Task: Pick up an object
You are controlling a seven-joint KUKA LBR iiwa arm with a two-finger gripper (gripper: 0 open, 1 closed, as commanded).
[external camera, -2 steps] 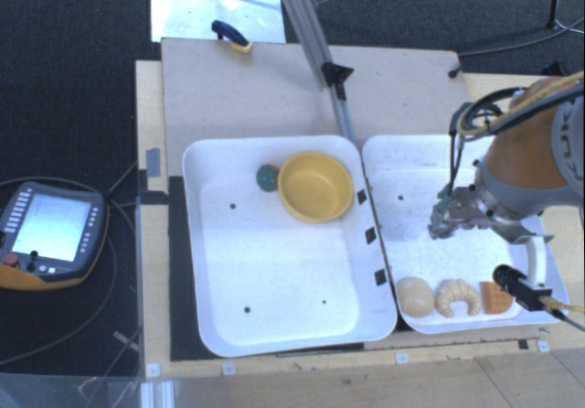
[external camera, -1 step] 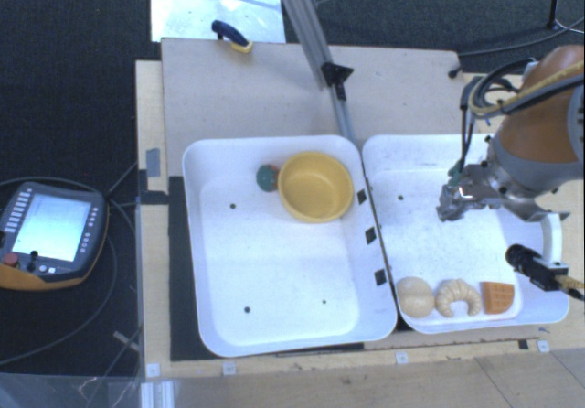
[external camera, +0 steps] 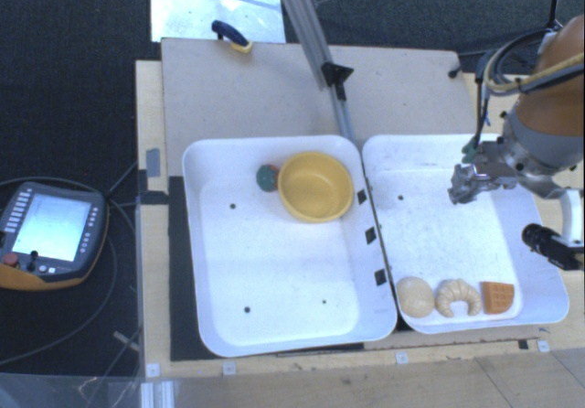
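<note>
Camera view: my hand [external camera: 464, 185] hovers, grip state unclear, over the right white bin [external camera: 548, 306]; next, descend toward the pale croissant-shaped pastry [external camera: 459, 296] at six o'clock.

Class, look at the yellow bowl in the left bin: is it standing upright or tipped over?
Upright. The yellow bowl shows its full round rim and inner hollow facing up, sitting in the left bin next to a small green object.

I have one fixed camera, mounted high above the worktop [external camera: 393, 91] and tilted down at a slant. It stands far enough back to frame both white bins [external camera: 274, 306] whole, with dark floor beyond the worktop's edges.
</note>
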